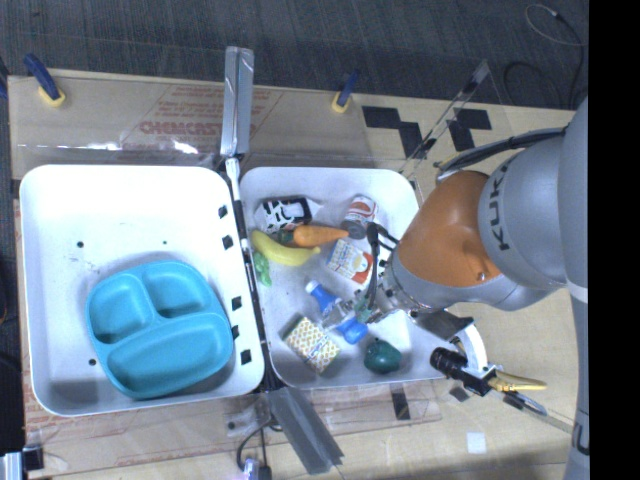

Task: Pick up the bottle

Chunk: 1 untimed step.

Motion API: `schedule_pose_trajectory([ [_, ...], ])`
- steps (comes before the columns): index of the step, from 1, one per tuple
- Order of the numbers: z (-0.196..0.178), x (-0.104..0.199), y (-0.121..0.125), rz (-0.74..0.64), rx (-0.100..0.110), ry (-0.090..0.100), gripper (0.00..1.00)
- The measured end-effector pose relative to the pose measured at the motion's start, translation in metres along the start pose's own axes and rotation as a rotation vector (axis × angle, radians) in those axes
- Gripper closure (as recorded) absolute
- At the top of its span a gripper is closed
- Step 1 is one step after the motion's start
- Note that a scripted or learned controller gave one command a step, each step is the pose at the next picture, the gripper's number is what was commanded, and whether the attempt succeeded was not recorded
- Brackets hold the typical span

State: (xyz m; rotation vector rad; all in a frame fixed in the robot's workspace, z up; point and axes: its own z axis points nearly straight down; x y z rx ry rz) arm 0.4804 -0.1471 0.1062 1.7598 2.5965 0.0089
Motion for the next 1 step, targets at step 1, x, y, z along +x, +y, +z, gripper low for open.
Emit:
schedule_pose_trajectory([
  [1,-0.1302,0.0432,0.0449,0.135,0.008,0.001,1.0],
])
